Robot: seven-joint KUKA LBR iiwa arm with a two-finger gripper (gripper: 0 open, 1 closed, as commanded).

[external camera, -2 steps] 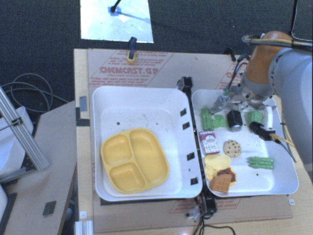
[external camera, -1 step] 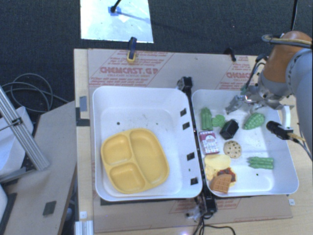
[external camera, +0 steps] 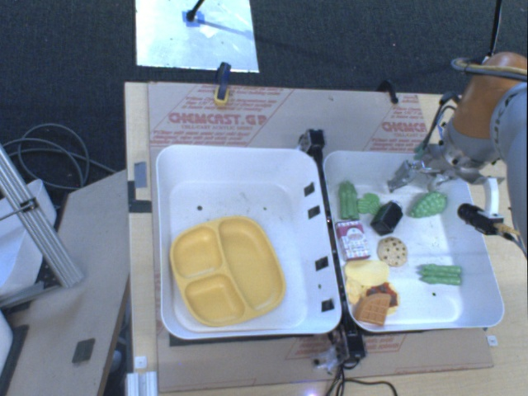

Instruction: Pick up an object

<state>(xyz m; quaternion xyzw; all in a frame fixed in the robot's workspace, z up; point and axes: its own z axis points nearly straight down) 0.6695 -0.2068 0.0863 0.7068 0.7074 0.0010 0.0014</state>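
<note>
Grey arm's gripper (external camera: pixel 419 174) hovers in right bin (external camera: pixel 478 304), just beside bumpy green toy (external camera: pixel 429 204); finger state cannot be told. Yellow tray (external camera: pixel 226 268) in left bin (external camera: pixel 239 167).

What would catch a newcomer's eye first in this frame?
Most striking is the yellow divided tray, lying alone in the left bin. Next comes the clutter of toy food in the right bin: green pieces, a cookie, a small red-and-white box and a waffle. The grey arm with its orange band reaches in from the right, its tool over that bin's far edge.
</note>
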